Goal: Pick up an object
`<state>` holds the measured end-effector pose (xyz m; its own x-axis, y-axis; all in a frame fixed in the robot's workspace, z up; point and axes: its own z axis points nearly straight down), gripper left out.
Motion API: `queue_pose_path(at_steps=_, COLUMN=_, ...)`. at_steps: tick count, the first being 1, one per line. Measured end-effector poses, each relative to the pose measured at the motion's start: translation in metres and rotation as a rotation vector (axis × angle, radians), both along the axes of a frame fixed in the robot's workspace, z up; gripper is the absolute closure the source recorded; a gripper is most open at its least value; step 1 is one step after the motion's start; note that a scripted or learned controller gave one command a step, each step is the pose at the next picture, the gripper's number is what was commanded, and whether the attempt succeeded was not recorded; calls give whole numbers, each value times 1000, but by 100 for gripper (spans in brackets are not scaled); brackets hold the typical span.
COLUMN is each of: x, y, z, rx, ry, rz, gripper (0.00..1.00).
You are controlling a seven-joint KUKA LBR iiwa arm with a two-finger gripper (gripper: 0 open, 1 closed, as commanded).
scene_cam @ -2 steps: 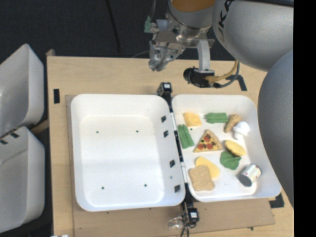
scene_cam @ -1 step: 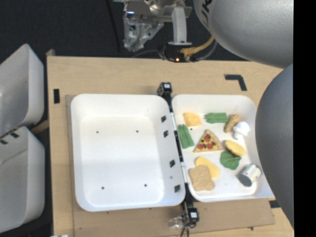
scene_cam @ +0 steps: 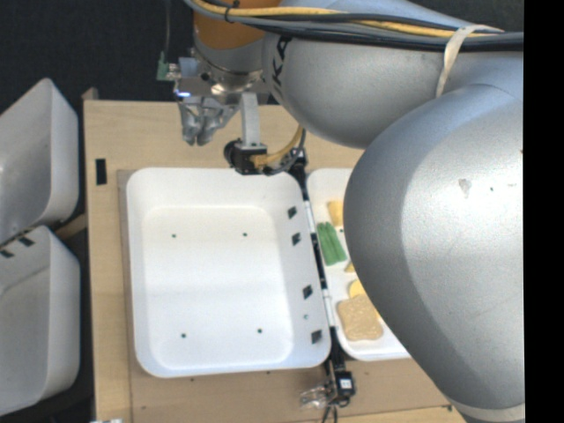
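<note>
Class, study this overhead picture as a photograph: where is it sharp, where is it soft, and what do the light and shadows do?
Camera view: the arm near the lens looks soft and blocks most of the right bin; the left bin is sharp, evenly lit, with gentle shading along its walls; the gripper is slightly blurred against the bench; the background above is dark.

Wooden bench [scene_cam: 106, 263] — two white bins: left bin [scene_cam: 141, 324], right bin [scene_cam: 374, 349]
</note>
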<state>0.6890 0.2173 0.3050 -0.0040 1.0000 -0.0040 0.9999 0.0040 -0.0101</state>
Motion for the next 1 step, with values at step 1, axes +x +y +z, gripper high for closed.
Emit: queue_pose_path(at_steps=1, x=1, y=-1, z=10, rx=3, ry=-10, rz=-1, gripper=0)
